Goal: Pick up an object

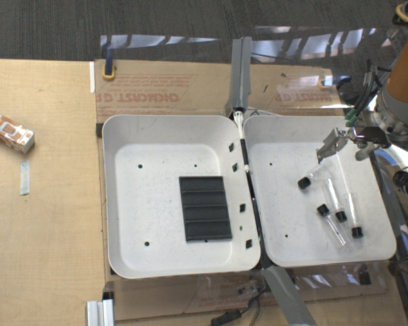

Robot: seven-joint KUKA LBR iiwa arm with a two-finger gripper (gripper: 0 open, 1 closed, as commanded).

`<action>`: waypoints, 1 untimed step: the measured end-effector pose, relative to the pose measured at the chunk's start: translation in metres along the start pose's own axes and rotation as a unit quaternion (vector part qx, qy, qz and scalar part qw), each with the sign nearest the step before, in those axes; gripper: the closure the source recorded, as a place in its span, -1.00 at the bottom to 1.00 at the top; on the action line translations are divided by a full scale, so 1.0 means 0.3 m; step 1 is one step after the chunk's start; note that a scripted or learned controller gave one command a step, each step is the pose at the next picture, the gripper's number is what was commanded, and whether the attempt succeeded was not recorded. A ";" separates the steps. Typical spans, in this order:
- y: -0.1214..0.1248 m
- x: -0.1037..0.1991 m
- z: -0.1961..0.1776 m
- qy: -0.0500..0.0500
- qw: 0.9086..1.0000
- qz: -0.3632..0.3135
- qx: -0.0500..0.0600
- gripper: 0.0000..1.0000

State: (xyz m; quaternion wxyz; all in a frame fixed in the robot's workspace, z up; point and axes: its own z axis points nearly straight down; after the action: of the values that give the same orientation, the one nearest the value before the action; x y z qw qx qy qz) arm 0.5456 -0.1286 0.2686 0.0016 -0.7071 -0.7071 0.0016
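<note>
Above right bin (387, 250), fingers (345, 145) (state unclear).

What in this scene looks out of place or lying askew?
A small orange-and-white carton lies tilted on the bench, far left of both bins. In the right bin, clear tubes with black caps lie scattered at different angles.

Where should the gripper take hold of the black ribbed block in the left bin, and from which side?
Judging by its pose, from straight above, across the short width of the black ribbed block. It lies flat near the middle of the left bin, long axis running near to far, with bare floor along both long edges for the fingers. The gripper is over the right bin.
</note>
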 end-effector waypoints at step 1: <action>0.061 -0.132 0.590 0.000 1.000 0.022 -0.002 -1.00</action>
State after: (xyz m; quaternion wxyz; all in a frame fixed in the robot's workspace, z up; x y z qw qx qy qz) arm 0.5632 -0.1682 0.0914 0.0003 -0.7225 -0.6914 0.0005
